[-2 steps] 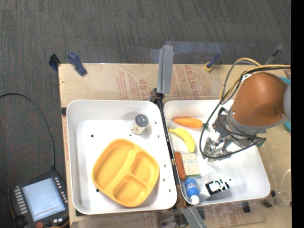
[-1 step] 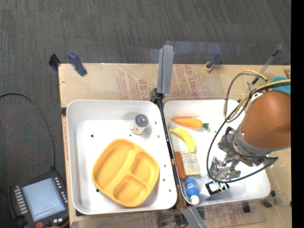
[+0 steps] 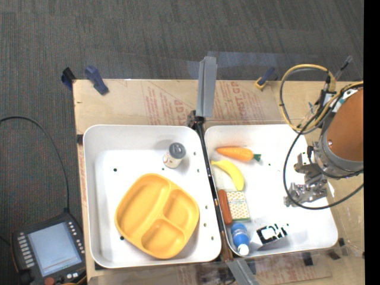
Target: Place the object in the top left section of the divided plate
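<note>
camera view: the bench (image 3: 148, 103) carries two shallow white bins side by side, a left bin (image 3: 98, 159) and a right bin (image 3: 309, 236). the left bin holds two items: one yellow divided plate (image 3: 157, 215) with three sections, lying in the lower middle of the bin, and one small jar with a grey lid (image 3: 174, 155), standing just beyond the plate's upper edge and apart from it. the right bin holds six items, all grouped along its left side: one orange carrot (image 3: 236, 154) near the top, one yellow banana (image 3: 230, 174) below it, one reddish sausage-shaped piece (image 3: 224, 206) against the left wall, one small printed box (image 3: 237, 206) just beside that piece, one blue-capped bottle (image 3: 240, 238) near the bottom edge, and one black-and-white item (image 3: 272, 233) to the right of the bottle. the end effector (image 3: 306, 193) sits over the right side of the right bin, well apart from all six items; whether its fingers are open or closed cannot be determined, and nothing is visibly held. one handheld control pendant (image 3: 50, 251) lies on the floor at lower left.
</note>
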You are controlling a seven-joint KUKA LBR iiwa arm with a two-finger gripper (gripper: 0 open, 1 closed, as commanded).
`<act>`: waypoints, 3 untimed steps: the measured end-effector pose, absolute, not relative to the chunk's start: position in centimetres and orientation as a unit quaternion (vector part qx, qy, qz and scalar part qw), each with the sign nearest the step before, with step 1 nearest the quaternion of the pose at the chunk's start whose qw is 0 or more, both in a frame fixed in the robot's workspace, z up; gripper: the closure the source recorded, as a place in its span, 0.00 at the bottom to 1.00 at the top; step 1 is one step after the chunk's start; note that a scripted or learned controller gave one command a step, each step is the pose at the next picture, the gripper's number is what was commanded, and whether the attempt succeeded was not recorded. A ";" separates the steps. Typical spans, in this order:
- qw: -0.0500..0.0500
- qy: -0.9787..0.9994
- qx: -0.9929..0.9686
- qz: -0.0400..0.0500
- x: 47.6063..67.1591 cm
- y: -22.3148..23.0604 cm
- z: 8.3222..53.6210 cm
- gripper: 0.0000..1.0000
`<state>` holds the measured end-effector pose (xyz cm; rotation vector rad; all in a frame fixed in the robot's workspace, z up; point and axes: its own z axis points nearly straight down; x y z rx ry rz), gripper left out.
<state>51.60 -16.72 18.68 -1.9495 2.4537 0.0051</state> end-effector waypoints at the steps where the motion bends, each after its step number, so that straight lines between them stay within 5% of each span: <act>1: 0.005 0.704 -0.710 0.001 51.8 -21.3 23.9 1.00; 2: 0.001 0.714 -0.700 0.005 47.6 -20.2 13.9 1.00; 3: 0.003 0.632 -0.775 0.004 52.4 -21.0 13.0 1.00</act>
